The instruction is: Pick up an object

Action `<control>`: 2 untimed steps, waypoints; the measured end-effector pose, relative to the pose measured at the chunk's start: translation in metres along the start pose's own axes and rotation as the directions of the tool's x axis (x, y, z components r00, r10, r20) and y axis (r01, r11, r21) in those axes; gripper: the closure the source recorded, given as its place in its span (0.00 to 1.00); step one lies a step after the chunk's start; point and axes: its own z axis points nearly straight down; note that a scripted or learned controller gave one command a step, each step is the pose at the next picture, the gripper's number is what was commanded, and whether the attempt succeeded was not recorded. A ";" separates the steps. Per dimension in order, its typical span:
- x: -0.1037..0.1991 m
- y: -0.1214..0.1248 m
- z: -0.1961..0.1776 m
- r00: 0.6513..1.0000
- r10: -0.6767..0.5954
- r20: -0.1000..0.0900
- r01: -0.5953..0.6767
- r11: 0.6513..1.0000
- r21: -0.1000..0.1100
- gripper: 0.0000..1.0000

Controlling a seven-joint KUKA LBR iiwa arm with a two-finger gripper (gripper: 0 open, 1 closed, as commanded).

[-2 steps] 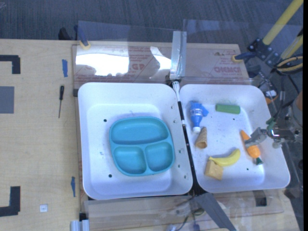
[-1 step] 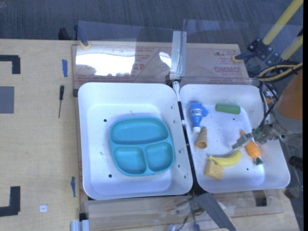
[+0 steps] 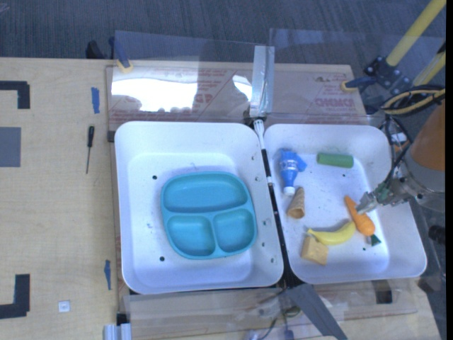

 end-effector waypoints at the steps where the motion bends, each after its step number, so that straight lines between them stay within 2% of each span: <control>1: 0.045 -0.003 -0.158 0.998 0.057 0.004 -0.057 0.998 -0.006 1.00; 2: 0.091 -0.026 -0.061 0.924 -0.384 -0.005 0.384 0.924 0.005 1.00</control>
